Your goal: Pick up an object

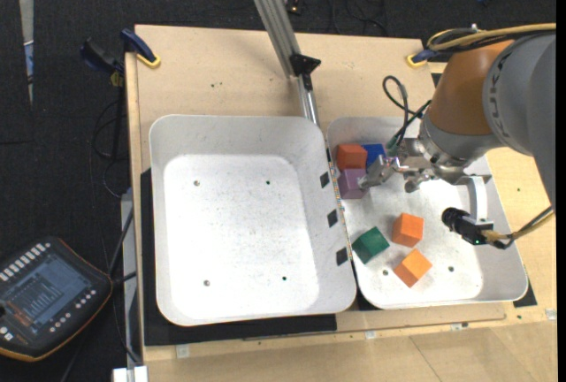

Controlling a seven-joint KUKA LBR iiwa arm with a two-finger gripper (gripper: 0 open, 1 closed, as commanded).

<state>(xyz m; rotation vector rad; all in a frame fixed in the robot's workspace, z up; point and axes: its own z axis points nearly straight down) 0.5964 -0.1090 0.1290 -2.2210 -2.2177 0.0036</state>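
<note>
While the floor around it is dark and strewn with cables, the bench [265, 71] is a pale wooden board, with a metal pole [270, 4] slanting down from twelve o'clock and a teach pendant [44, 296] lying on the floor at eight o'clock. Blue and yellow clamps [137, 49] grip the board's far corners.

Two shallow white bins sit side by side. The left bin [239, 212] shows a bare speckled floor. The right bin [460, 283] holds the blocks: a red block [351, 156] and a blue block [373, 152] touching at its eleven o'clock corner, a purple block [351, 183] just below the red one, a green block [370, 243] near the shared wall, and two orange blocks [408, 229] [412, 267] toward six o'clock.

The grey and orange arm [495, 97] enters from three o'clock and covers the bin's far right part. Its gripper [393, 170] hangs just right of the purple block; whether its fingers are spread or closed cannot be told, and no block is seen between them.
</note>
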